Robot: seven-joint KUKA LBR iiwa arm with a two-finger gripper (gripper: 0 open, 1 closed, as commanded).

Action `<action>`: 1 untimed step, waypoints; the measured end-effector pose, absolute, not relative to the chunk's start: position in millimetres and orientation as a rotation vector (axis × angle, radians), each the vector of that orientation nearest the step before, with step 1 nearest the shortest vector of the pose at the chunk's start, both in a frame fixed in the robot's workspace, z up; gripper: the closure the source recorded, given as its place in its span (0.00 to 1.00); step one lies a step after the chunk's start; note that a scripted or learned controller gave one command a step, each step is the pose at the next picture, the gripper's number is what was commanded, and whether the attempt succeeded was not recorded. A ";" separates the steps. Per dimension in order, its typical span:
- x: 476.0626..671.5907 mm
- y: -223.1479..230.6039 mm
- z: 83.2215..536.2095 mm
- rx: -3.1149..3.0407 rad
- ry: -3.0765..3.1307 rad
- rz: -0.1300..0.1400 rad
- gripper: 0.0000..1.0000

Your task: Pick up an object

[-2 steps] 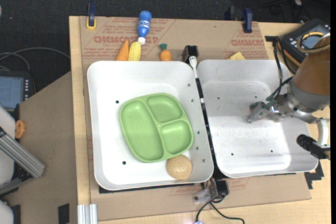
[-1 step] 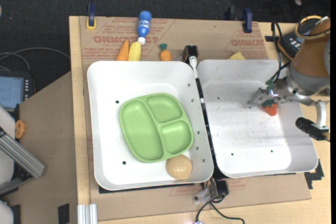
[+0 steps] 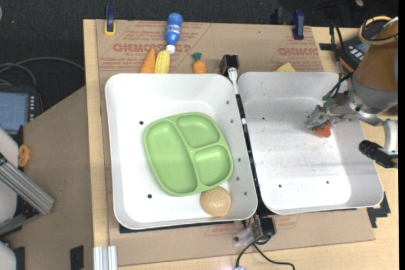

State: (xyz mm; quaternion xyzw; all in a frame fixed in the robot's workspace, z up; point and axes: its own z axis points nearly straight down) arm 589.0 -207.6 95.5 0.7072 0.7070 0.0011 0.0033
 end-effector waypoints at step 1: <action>615.4 -119.7 177.8 2.205 2.227 0.013 1.00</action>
